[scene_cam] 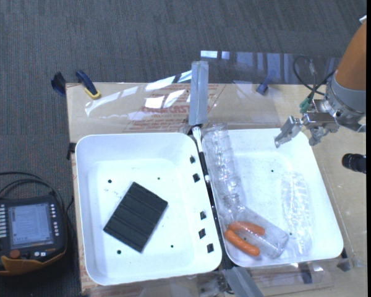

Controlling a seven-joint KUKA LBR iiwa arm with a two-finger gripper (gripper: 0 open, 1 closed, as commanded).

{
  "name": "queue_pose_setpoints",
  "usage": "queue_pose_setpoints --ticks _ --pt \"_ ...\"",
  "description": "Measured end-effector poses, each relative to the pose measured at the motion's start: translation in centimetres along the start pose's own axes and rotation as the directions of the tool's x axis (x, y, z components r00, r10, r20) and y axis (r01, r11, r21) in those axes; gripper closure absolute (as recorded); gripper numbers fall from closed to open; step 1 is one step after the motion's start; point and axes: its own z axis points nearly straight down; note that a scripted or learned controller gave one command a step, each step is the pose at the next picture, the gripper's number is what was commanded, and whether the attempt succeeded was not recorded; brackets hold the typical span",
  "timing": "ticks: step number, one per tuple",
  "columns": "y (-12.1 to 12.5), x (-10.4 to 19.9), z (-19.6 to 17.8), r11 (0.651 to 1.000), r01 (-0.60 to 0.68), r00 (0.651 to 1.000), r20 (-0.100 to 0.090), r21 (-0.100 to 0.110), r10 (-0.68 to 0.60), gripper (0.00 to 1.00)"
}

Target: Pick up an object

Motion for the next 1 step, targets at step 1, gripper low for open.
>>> queue_pose_setpoints --ticks 1 --pt "-0.69 11.58 6.19 1.000 0.030 1.000 0.000 0.004 -0.030 0.00"
